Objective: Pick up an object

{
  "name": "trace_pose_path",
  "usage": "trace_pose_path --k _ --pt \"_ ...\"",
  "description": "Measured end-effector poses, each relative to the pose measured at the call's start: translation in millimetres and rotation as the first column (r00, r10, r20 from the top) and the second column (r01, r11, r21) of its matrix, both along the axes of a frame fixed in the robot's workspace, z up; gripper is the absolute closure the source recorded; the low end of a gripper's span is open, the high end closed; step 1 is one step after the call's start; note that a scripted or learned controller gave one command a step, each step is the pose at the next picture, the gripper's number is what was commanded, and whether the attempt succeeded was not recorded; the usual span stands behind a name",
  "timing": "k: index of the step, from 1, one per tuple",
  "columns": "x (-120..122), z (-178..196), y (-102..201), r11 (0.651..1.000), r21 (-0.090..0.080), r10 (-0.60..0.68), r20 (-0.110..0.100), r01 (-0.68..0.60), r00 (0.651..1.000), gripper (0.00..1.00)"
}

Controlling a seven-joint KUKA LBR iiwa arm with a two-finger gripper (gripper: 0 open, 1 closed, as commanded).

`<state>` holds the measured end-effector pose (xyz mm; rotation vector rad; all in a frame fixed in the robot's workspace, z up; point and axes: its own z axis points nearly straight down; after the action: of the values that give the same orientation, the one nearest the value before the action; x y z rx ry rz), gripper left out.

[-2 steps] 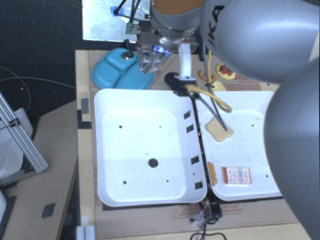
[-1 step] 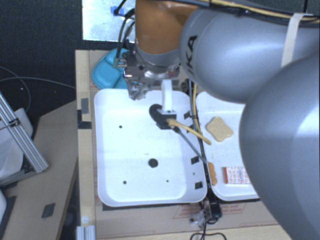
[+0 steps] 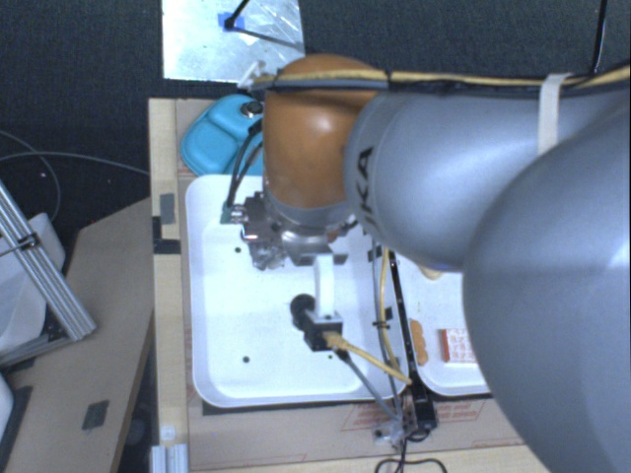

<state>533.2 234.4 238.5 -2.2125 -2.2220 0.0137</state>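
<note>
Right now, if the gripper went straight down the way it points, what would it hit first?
Probably the bare floor of the left shallow white bin: the two-finger gripper points down over it, though the grey arm hides part and depth is unclear.

Arm (image 3: 473,195) pale grey with dark lettering on its shell, a glossy orange-brown band (image 3: 306,136) above the wrist, and a white strap (image 3: 550,106) across the upper casing. Both bins white: left bin (image 3: 222,363) plain save a few small dark specks on its floor, right bin (image 3: 463,387) with an orange-tan oblong piece (image 3: 418,341) and a small red-and-white patterned packet (image 3: 458,345). Desk (image 3: 166,294) light tan wood; turquoise-blue object (image 3: 217,136) glossy; silvery crinkled sheet (image 3: 232,28) with a blue mark, against a dark charcoal ground.
</note>
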Motion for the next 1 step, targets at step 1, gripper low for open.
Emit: trace_pose_path --k 1 --pt "-7.5 -10.5 -0.6 1.000 0.002 -0.005 0.009 0.005 1.000 1.00"
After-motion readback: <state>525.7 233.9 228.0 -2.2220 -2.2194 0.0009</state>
